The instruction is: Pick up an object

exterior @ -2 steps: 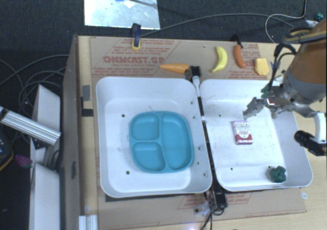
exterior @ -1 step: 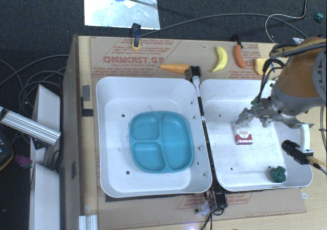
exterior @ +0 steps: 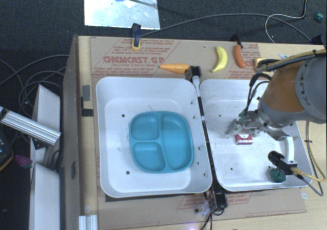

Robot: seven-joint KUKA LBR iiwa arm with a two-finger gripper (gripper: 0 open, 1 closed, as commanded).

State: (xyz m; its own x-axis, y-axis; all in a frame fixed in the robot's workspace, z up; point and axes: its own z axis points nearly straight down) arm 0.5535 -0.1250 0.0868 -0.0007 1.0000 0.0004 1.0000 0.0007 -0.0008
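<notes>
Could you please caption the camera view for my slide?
KUKA arm's gripper poised over a small red object in the right bin; blue divided plate in the left bin.

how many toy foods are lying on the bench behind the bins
3: a carrot behind the left bin, a banana and a sausage-like piece behind the right bin. The arm could hide more.

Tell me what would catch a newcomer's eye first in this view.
The blue divided plate lies in the middle of the left bin, the brightest thing there. The grey and orange arm reaches over the right bin, its gripper just above a small red object. A banana lies on the board behind.
</notes>
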